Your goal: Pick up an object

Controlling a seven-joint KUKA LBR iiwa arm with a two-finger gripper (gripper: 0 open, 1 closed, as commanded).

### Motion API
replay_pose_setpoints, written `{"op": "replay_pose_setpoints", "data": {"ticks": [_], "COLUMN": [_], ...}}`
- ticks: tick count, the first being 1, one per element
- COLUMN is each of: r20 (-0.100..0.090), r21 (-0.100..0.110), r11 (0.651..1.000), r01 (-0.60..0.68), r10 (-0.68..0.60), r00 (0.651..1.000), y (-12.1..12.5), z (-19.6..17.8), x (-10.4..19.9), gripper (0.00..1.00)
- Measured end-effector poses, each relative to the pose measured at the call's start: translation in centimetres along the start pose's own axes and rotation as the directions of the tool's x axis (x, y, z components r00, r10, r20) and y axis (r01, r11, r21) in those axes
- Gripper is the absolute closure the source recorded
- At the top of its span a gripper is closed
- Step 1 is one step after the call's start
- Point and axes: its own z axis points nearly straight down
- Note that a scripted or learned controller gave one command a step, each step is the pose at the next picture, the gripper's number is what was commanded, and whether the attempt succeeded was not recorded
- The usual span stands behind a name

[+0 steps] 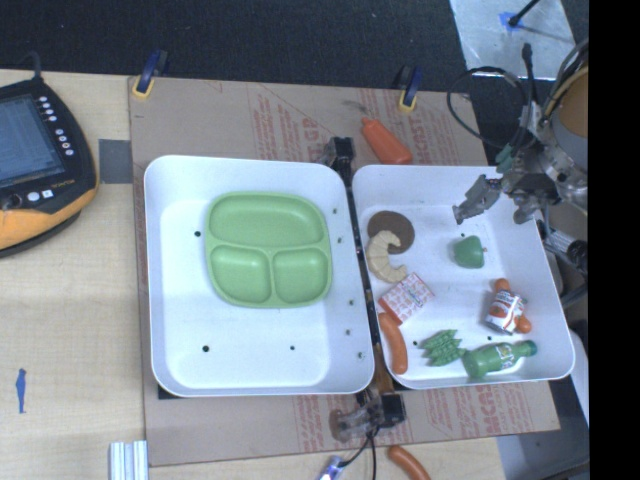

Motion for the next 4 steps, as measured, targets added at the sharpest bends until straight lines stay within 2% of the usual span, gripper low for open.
{"op": "replay_pose_setpoints", "data": {"ticks": [1, 2, 3, 4], "r20": [0.002, 0.001, 0.003, 0.000], "r21": [0.003, 0.002, 0.000, -0.004], "r11": [1.000, 1.000, 1.000, 1.000], "r01": [0.000, 0.001, 0.004, -0.001], "r10": [0.000, -0.001, -0.004, 0.001], "r00": [1.000, 1.000, 1.000, 1.000], "y": [3.7, 4.9, 4.9, 8.2], "z": [7.5, 18.7, 17.5, 6.5], "x": [-5.8, -7.0, -7.2, -5.9], "gripper": [0.00, 0.00, 1.00, 1.00]}}
